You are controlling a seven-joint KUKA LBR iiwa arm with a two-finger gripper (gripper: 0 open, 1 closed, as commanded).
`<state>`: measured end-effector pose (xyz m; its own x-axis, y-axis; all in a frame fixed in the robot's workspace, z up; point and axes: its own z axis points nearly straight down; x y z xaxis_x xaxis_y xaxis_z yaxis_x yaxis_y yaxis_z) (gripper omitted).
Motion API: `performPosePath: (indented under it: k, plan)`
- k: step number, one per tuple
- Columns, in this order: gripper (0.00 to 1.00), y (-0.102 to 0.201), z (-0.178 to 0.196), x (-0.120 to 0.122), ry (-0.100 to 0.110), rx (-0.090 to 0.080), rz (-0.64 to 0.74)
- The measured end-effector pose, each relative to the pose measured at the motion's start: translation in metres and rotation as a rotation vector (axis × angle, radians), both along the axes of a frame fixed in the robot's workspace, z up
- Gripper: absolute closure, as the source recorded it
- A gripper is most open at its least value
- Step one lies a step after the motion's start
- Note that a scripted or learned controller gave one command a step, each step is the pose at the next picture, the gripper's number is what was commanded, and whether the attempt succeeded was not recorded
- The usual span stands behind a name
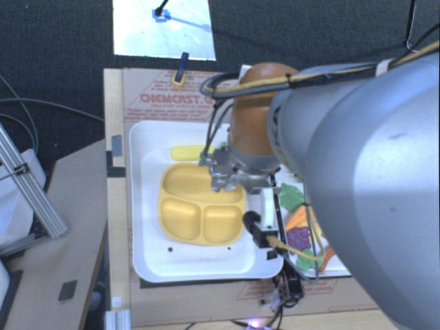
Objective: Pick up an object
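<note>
There are two white bins: the left bin [148, 253] shows nearly whole, the right bin [338, 270] mostly sits under the arm. One yellow divided plate [196, 208] with three compartments lies in the left bin, and one flat yellow piece [185, 153] lies beside it. The right bin shows one green item [291, 196], one orange item [298, 218] and one purple item [300, 238]. One arm [357, 157] reaches in.
</note>
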<state>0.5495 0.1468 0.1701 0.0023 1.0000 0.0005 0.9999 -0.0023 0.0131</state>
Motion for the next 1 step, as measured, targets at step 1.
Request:
performPosePath:
  k: [1]
  plan:
    - [1.00, 0.0088, 0.2272, -0.0625, -0.004, 0.008, 0.010]
